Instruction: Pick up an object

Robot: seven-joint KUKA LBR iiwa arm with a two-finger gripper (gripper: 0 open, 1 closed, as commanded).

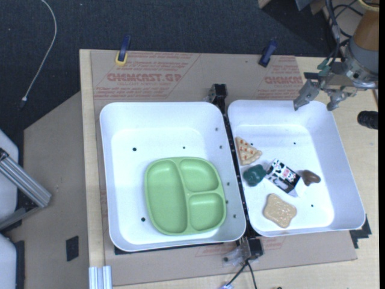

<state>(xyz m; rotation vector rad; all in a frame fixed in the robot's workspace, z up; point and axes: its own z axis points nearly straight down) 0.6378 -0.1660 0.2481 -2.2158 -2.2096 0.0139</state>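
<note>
Camera view, looking down at a slant. Gripper (pixel 316 101) at the upper right of the frame, hovering over the far rim of the right bin (pixel 313 120), fingers spread wide with nothing between them; one fingertip (pixel 299 104) just inside the bin's upper edge, the other near the rim to its right. Below the gripper, a broad stretch of bare white floor across the upper half of that bin, open for moving.

Crowded toward the lower left of the right bin: a waffle-patterned toy wedge (pixel 246 151) close against the wall shared with the left bin, tip pointing to the lower right; a dark teal piece (pixel 254 174) just below it; a small black-and-white cow-patterned box (pixel 283 175) beside the teal piece, long axis running from upper left to lower right; a small brown object (pixel 310 176) just right of the box; a tan toast slice (pixel 280 211) lowest, lying flat near the bin's front rim, long axis roughly left to right with a slight downward tilt.

In the left bin (pixel 120 131), a green divided plate (pixel 184 194) in the lower middle, bare floor above and to its left.
</note>
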